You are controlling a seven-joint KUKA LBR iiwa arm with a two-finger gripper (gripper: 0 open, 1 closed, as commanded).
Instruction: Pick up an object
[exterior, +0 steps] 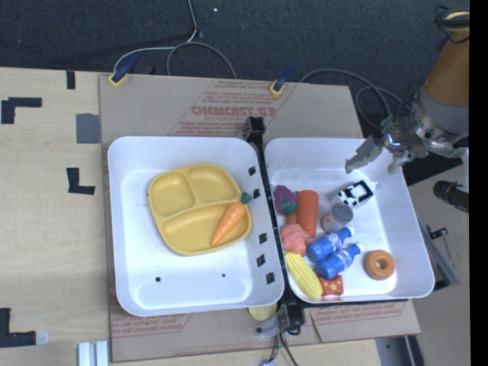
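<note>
Two white bins side by side on cardboard [229,105] over the desk [46,204]. In the left bin [130,280], a yellow divided plate [187,204] with a toy carrot [229,223] lying tilted across its lower right compartment, green top toward the divider.

In the right bin [404,227], a cluster of toys toward its left side: purple piece [286,199] by the divider, orange cylinder [307,208] just right of it, pink piece [294,239] below, corn [303,274] along the lower left, red block [332,285] beside the corn's end. Two blue bottles [332,252] lying tilted in the middle, touching each other. Grey round piece [337,216] above them, black-and-white toy [354,194] just above right of that. Donut [379,264] apart at lower right.

Arm in from the right, orange band high at the edge. Pincer [375,155] above the right bin's upper right part, spread apart with nothing between the fingers, near the black-and-white toy but clear of it. Cables [183,44] across the dark floor beyond.
</note>
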